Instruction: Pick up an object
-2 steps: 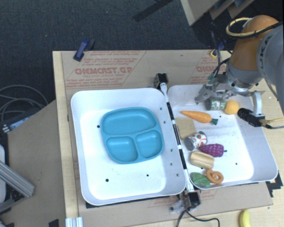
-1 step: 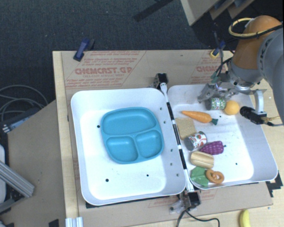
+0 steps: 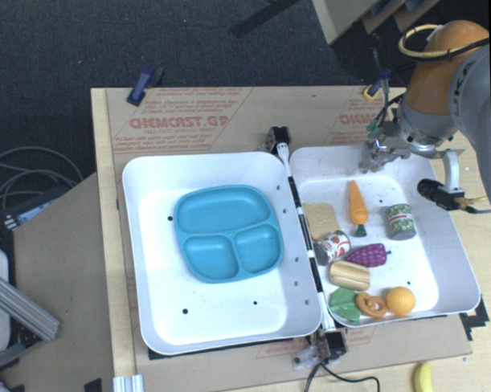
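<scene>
The right bin (image 3: 453, 260) holds several toy foods. An orange carrot (image 3: 357, 203) lies near its back, with a small green-labelled can (image 3: 400, 222) to its right and a tan bread slice (image 3: 319, 219) to its left. Further forward are a red-and-white can (image 3: 336, 246), purple grapes (image 3: 368, 254), a bun (image 3: 349, 275), a green piece (image 3: 342, 303) and an orange fruit (image 3: 400, 300). My gripper (image 3: 377, 158) hangs over the back edge of the right bin, behind the carrot and apart from it, with nothing visibly held.
A blue divided plate (image 3: 228, 232) lies in the left bin (image 3: 151, 259). A raised divider (image 3: 299, 221) separates the bins. A yellow banana (image 3: 423, 379) lies outside at the front right. A black part of the arm (image 3: 438, 194) overhangs the right bin's right side.
</scene>
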{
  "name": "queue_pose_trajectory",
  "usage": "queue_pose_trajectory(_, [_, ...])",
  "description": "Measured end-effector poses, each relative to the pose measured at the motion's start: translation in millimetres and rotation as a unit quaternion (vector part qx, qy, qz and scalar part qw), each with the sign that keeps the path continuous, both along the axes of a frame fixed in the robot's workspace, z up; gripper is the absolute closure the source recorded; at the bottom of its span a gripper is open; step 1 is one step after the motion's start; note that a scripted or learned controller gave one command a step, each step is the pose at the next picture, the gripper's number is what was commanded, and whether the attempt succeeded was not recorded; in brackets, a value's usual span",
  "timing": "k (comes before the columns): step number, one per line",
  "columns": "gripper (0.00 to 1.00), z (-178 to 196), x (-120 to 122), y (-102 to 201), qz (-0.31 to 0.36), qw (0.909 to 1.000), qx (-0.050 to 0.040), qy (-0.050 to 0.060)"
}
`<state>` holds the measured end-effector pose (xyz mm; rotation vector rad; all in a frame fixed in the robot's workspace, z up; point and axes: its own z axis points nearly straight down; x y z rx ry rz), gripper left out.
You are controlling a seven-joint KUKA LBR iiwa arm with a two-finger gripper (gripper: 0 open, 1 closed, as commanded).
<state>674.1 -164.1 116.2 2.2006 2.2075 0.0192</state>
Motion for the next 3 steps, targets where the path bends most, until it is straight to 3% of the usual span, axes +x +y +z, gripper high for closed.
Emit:
queue_pose_trajectory(1, [0.0, -0.6, -0.4, 0.1, 0.0, 1.0, 0.0001, 0.001])
queue_pose_trajectory(2, [0.0, -32.0, -38.6, 52.3, -0.001, 0.9999, 0.0049, 0.014])
queue_pose_trajectory(3, [1.0, -21.1, -37.8, 51.8, -0.001, 0.9999, 0.0044, 0.012])
